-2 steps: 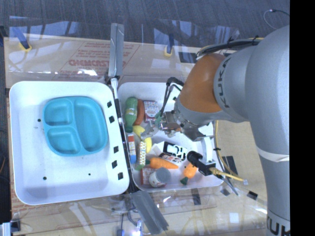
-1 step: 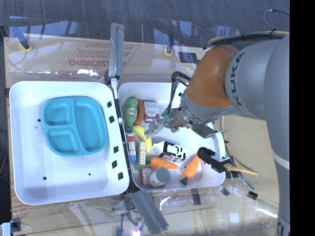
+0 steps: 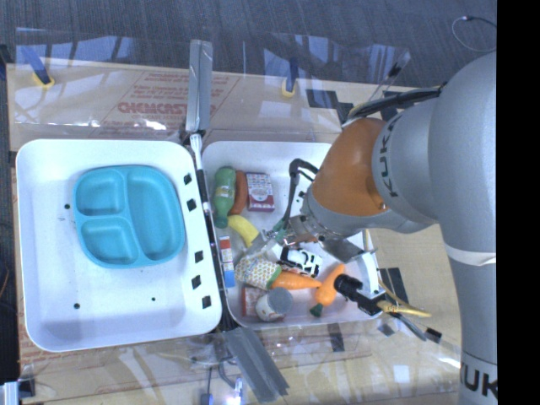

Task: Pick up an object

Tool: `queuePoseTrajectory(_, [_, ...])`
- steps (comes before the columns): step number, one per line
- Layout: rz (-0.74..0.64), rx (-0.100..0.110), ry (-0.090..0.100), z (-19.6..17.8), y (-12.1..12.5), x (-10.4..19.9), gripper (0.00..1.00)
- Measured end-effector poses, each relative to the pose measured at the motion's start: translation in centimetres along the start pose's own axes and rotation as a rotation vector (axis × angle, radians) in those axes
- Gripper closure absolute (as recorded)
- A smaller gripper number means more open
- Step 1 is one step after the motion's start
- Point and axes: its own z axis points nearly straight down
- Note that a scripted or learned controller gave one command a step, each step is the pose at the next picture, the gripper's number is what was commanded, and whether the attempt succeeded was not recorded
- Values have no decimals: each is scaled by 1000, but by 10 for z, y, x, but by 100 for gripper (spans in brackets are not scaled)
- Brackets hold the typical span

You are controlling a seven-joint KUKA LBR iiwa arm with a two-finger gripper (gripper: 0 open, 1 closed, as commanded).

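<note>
Orange plastic, the carrot (image 3: 297, 282) lies in the right bin (image 3: 221, 226) below our gripper (image 3: 291, 241); we cannot tell the gripper's state. We judge the carrot light, stiff and slick, best pinched across its thick middle

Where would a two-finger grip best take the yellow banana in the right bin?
Across the banana's narrow middle, coming straight down, is probably best: it lies flat and slanted. The green bottle crowds its upper end, so fingers should close across its width, clear of that end.
</note>
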Motion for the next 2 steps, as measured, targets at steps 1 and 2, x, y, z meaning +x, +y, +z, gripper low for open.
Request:
queuePoseTrajectory(1, [-292, -2, -1, 15, -60, -78, 0])
queuePoseTrajectory(2, [-297, -4, -3, 4, -58, -78, 100])
